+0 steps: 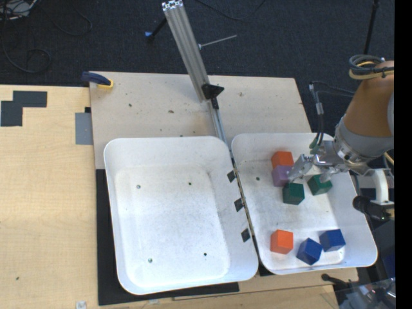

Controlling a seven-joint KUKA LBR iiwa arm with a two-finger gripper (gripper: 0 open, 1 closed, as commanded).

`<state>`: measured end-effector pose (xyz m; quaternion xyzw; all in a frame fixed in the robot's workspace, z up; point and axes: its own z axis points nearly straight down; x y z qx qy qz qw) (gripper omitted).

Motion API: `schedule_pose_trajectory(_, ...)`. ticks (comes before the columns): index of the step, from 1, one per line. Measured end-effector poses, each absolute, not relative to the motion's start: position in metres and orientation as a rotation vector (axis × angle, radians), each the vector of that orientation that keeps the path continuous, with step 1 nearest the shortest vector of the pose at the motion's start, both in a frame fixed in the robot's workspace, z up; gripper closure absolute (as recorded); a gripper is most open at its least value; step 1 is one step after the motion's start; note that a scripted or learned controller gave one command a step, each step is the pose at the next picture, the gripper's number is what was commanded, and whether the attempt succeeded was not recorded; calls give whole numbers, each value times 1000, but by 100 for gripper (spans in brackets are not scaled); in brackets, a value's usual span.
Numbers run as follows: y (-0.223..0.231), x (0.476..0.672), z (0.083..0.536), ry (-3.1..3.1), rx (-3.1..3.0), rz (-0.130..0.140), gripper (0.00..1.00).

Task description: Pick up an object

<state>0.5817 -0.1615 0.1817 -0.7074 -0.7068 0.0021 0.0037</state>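
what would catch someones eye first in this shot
Probably the bright blocks in the right bin: an orange block, a purple one and two green ones bunched near its far side. The gripper hangs right over that bunch. Another orange block and two blue ones lie along the near edge.

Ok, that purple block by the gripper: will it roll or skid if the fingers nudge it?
The purple block looks cube-shaped with flat faces, so it should slide rather than roll. It looks rigid. The orange block sits tight behind it, so a push would likely shove both across the smooth white bin. The gripper is alongside.
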Motion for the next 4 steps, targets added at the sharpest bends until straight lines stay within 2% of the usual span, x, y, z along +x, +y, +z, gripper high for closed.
schedule_pose_trajectory(1, -168, 573, 130, -2214, -2217, 8, 0)
schedule_pose_trajectory(2, -169, 574, 142, -2211, -2225, 4, 100)
schedule_pose_trajectory(4, -163, 575, 239, -2224, -2222, -2, 100)
